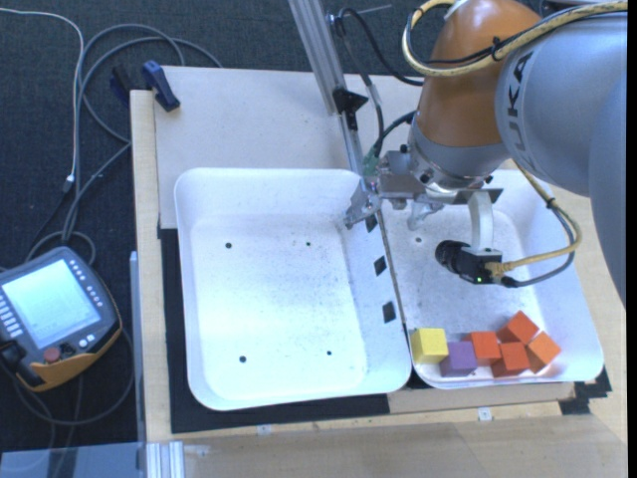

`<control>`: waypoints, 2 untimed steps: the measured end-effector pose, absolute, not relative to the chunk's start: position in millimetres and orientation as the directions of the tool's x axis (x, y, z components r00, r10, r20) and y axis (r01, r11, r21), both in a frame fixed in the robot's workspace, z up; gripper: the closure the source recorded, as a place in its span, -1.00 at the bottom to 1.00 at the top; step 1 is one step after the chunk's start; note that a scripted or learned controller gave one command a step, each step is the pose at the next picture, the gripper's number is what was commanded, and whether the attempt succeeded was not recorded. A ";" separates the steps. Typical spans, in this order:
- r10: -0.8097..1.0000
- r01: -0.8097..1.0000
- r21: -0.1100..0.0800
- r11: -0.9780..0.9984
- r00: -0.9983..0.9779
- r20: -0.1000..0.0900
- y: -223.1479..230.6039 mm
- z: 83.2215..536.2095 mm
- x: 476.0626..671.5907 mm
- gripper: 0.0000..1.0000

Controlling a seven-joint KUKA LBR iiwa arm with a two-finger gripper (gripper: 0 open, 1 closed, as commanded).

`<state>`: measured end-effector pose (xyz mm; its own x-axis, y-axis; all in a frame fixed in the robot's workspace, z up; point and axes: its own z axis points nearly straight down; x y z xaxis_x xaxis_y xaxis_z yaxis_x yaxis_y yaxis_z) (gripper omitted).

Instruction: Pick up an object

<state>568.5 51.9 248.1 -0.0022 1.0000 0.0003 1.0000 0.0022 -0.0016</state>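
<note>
- Down at the near edge of the right bin (557, 267), well below the pincer (453, 229), the blocks sit bunched: a yellow block (430, 344), a purple block (459, 357) just beside it, then orange blocks (513, 345) packed together, some touching.
- The pincer hangs over the upper part of the same bin, apart from every block; whether it is open or closed I cannot tell, as the wrist hides much of it.
- The left bin (269, 287) lies to the pincer's left, its floor speckled with dark specks.
- Both bins rest on a pale tabletop (249, 118) over dark carpet (60, 98) strewn with cables.
- A handheld control pendant (55, 312) lies far left on the floor, its edge cut off.
</note>
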 end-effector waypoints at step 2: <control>1.000 1.000 -0.011 -0.008 0.008 -0.001 -15.3 196.2 530.0 1.00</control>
<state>530.0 -15.3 196.2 0.0081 1.0000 -0.0013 0.9999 -0.0081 -0.0108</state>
